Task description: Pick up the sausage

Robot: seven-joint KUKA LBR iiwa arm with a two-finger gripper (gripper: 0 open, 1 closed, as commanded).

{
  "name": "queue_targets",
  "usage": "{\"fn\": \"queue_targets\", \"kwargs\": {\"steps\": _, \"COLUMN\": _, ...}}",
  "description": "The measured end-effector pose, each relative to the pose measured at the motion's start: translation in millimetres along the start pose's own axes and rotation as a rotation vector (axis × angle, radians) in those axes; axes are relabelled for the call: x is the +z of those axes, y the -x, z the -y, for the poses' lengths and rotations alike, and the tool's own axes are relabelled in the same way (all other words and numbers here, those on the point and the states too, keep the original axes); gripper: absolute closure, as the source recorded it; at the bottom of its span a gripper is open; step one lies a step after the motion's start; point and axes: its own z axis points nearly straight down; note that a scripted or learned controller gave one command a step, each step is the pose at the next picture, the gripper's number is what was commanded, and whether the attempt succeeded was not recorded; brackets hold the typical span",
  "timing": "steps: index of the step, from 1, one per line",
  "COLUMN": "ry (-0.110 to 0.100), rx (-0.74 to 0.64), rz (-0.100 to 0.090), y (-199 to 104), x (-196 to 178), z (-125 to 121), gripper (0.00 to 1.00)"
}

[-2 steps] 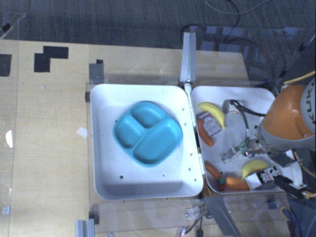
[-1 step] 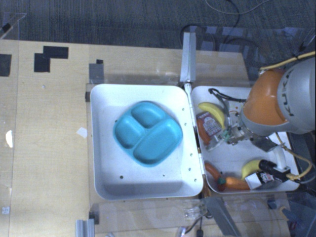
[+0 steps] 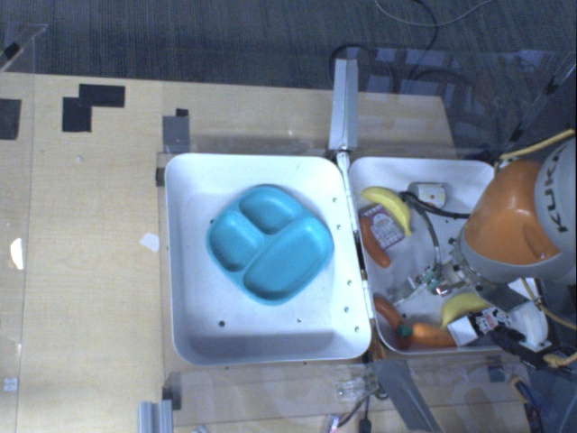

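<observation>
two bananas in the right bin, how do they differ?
The upper banana lies near the bin's left wall, fully in view, next to a packaged sausage. The lower banana lies toward the front, partly hidden under the arm. The upper one arches upward; the lower one looks shorter as seen. Both are yellow and curved.

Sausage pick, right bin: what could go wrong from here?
1. The sausage lies against the bin wall with a banana touching its top end, so a grasp may catch either.
2. A similar red piece and a carrot sit near the gripper; it could take those instead.
</observation>
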Motion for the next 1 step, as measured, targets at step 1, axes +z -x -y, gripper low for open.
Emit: {"fn": "queue_targets", "kwargs": {"steps": 1, "ry": 0.000, "rx": 0.062, "rz": 0.002, "y": 59.8, "x": 0.7, "z": -13.5, "gripper": 0.00}}
